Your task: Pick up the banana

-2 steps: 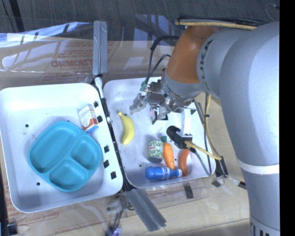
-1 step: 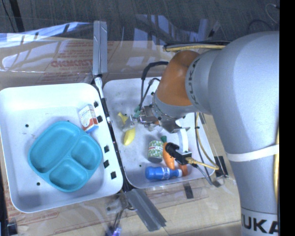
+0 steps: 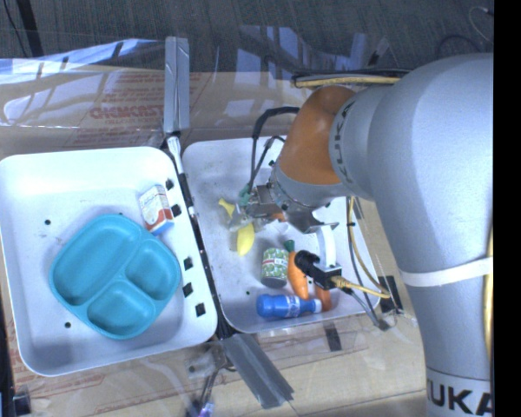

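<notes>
The banana (image 3: 244,238) is small and yellow. It lies in the right bin (image 3: 210,165), near that bin's left wall. A second patch of yellow (image 3: 227,206) shows just above and to the left, and I cannot tell whether it belongs to the same fruit. My gripper (image 3: 253,205) hangs low over the bin, right above the banana's upper end, with the orange wrist band behind it. The gripper's dark body hides the spot where it meets the fruit.
A green can (image 3: 273,266), an orange carrot (image 3: 299,277) and a blue bottle (image 3: 286,306) crowd the right bin's front, just right of the banana. The left bin (image 3: 35,172) holds a blue divided plate (image 3: 115,274) and a small red-and-white container (image 3: 154,207).
</notes>
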